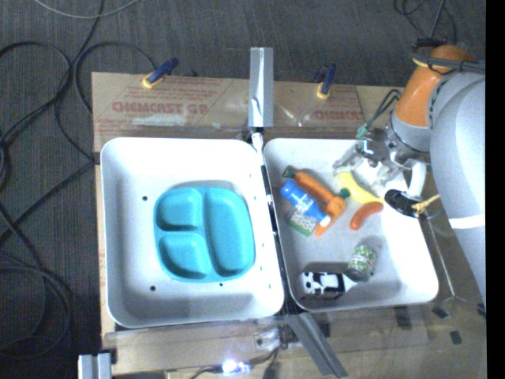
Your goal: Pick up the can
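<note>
The can [363, 260] lies in the right bin [410, 290], toward that bin's near edge, just beside a black-and-white cow toy [322, 283] at the front wall. Farther back in the right bin sit a blue bottle [301, 199], a carrot [322, 191] and a small orange sausage [365, 213]. The end effector [369, 158] hovers over the right bin's far corner, well apart from the can; whether it is spread or closed cannot be told. Left of the right bin, the left bin [126, 180] carries a blue divided tray [205, 232].

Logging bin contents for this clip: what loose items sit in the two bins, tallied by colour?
Orange: 2, carrot and sausage-shaped piece
Blue: 2, divided tray and blue-and-white container
Yellow: 1, yellow piece
Green: 1, can
Black-and-white: 1, cow-patterned toy
Total: 7
</note>
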